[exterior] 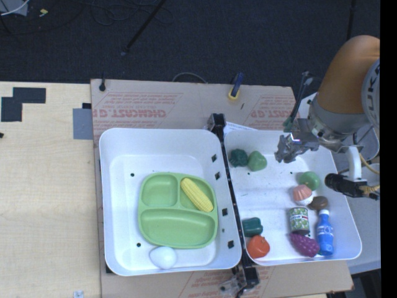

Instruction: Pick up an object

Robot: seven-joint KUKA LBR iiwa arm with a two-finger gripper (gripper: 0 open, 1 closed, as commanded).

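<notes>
Overhead, the grey arm with its orange band reaches in from the right, and its gripper (286, 150) hangs above the upper part of the right-hand bin (273, 139), with nothing seen between the fingers; whether they stand open or closed cannot be told from this slant. No object has been lifted yet.

Candidates lie all around. 2 green pieces, a dark green one (238, 158) and a lighter green one (257, 161), touch each other just left of the gripper on bare bin floor. Along the right wall sits a tight group: a pale green piece (308, 180), a pink-and-white piece (303, 194), a small brown piece (319, 203), a green can (298, 220), a blue bottle (324, 231) and a purple bunch of grapes (304, 244). Near the front-left corner, a dark green block (252, 226) rests beside an orange-red fruit (258, 247).

The left-hand bin (118, 166) holds a green divided tray (177, 219) with a corn cob (196, 194) in its upper right compartment, and a white egg (164, 257) just in front of the tray.

Judging from this layout, the nearest sound choice is 1 of the 2 green pieces. A good attempt would centre over 1 piece only, turn the fingers so they close across the side away from its neighbour, and descend straight. The crowded right-wall group looks riskier, since fingers could nudge adjoining items.
</notes>
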